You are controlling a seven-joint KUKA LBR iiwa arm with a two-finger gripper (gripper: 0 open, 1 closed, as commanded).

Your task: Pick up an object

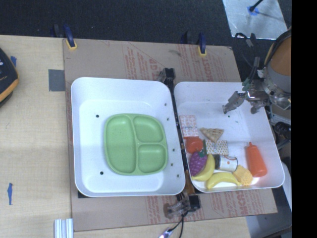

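On the cardboard-covered bench (129,63), the gripper (241,103) hung with fingers spread and nothing between them over the right bin's (198,90) bare far corner, while toy food, including an orange bottle (256,159), crowded its near edge, unpicked.

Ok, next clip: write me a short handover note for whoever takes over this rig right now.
Gripper: open, holding nothing, over the back part of the right bin, away from the toys.
Things: the toys lie at the front of the right bin: orange bottle, banana, grapes, tomato, corn, a small can, a sandwich wedge and a couple of flat packets. The left bin holds a green divided plate.
Done: nothing picked yet.
Left: choose a toy, descend, grasp, lift. The bottle stands apart, so it may be the easiest.
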